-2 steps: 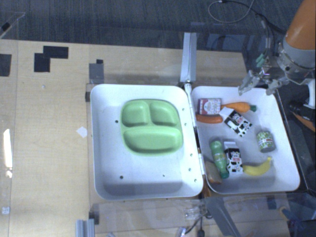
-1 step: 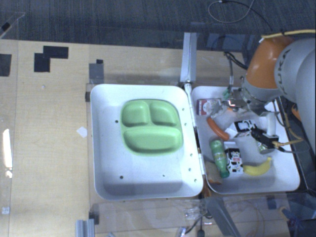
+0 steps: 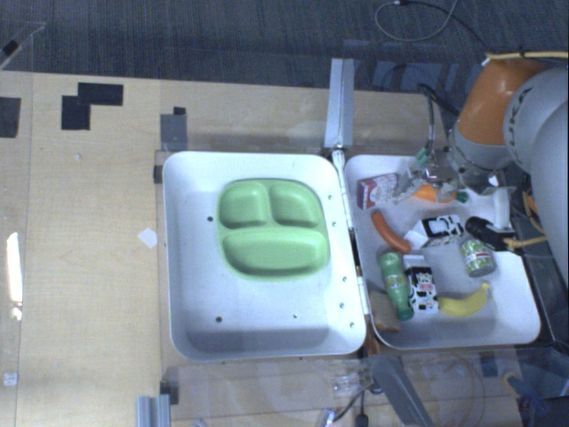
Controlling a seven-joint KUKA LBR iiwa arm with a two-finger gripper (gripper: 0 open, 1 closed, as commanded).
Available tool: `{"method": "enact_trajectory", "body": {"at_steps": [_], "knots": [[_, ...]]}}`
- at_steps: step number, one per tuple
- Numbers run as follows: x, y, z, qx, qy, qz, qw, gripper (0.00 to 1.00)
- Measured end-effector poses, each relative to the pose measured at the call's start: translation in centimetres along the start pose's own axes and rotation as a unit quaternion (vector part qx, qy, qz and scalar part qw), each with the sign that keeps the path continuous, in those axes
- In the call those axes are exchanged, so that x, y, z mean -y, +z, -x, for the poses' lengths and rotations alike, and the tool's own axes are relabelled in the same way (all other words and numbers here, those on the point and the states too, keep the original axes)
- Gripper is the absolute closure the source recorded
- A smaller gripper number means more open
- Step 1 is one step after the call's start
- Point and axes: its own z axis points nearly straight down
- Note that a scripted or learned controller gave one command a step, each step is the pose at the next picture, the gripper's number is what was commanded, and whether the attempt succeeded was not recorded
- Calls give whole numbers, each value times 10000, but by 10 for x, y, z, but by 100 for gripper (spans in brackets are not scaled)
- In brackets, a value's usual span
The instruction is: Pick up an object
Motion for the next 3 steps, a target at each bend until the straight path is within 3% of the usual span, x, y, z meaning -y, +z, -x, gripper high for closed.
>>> {"method": "enact_trajectory", "body": {"at_steps": [1,2,3], "knots": [[19,-126,23,36,502,12,9987,0],[-9,11,43,29,-412,-4,9991,0],[7,11,24,29,-1309,-1,9914,0]]}}
